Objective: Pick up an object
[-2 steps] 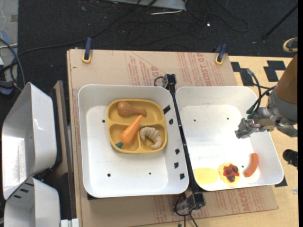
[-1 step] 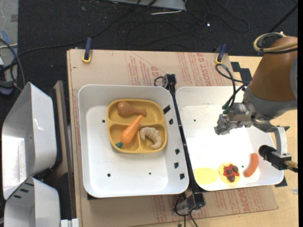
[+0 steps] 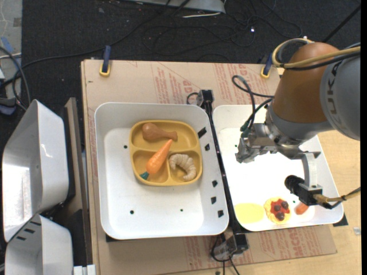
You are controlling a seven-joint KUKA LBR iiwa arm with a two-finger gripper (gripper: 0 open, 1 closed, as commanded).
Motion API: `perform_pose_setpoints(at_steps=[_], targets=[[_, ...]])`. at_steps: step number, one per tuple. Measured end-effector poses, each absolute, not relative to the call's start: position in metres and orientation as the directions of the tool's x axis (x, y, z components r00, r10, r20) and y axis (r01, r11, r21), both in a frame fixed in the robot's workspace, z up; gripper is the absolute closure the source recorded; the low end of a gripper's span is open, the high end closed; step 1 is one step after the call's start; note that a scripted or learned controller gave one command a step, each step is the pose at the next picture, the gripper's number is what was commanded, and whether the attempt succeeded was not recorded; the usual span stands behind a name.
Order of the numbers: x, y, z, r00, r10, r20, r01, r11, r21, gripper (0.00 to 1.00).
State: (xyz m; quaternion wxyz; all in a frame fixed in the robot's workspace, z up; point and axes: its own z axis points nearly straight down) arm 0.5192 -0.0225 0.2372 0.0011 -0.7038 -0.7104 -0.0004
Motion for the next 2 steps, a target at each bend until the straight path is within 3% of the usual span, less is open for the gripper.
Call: perform_pose_setpoints(at_steps=[2], targets=[[0.553,0.084,0.233,-0.009,1.000,0.000,1.000,0.009,0.001,1.00]])
